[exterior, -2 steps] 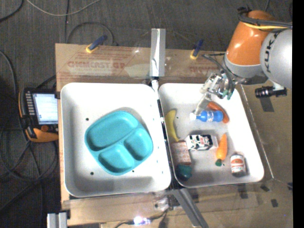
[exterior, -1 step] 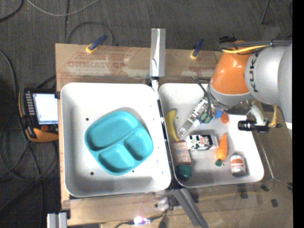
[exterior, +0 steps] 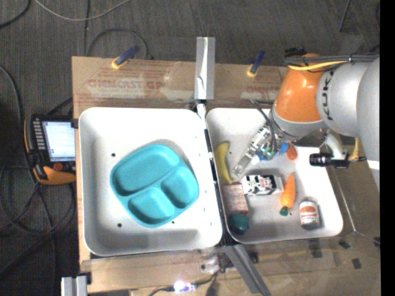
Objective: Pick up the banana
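Right bin [exterior: 321, 227]: banana [exterior: 221, 161] at left wall; gripper [exterior: 242, 165] just right of it, finger state unclear.

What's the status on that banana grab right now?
Gripper low in right bin, beside banana. Banana lies against left wall, not held. Small carton close by.

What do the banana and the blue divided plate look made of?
The yellow curved banana: smooth, matte, uniform skin, likely a plastic toy, though real fruit is possible. The turquoise three-compartment plate: moulded plastic, judging by its even colour and soft sheen.
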`<state>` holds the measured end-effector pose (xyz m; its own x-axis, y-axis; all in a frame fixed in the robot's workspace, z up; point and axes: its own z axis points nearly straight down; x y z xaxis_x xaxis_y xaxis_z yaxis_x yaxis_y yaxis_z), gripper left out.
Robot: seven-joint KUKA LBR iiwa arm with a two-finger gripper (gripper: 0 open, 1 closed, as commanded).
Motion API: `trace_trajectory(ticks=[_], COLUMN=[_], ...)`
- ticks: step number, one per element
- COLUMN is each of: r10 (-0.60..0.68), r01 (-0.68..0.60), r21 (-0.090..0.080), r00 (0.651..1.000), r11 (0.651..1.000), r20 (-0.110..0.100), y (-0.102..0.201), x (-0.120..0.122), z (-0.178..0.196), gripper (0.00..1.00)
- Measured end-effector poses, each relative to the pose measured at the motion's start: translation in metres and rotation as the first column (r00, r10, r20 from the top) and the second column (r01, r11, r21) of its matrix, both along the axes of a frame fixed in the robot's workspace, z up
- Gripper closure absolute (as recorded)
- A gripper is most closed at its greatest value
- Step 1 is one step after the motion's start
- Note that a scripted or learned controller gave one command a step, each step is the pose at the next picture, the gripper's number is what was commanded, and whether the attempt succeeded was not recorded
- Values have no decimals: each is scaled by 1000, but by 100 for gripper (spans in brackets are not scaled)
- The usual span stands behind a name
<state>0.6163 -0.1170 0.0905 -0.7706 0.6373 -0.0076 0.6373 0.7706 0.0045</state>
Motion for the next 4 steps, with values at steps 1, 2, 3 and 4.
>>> trace_trajectory(ticks=[1, 2, 3, 4], r10=[-81, -24, -14, 31], r01=[81, 24, 14, -31], r21=[0, 2, -1, -7], r00=[997, 1000, 1000, 1000], r11=[997, 1000, 1000, 1000], r20=[-6, -18, 3, 5], y=[20, 12, -10, 12], x=[3, 44, 30, 19], z=[2, 0, 0, 0], gripper=[0, 0, 0, 0])
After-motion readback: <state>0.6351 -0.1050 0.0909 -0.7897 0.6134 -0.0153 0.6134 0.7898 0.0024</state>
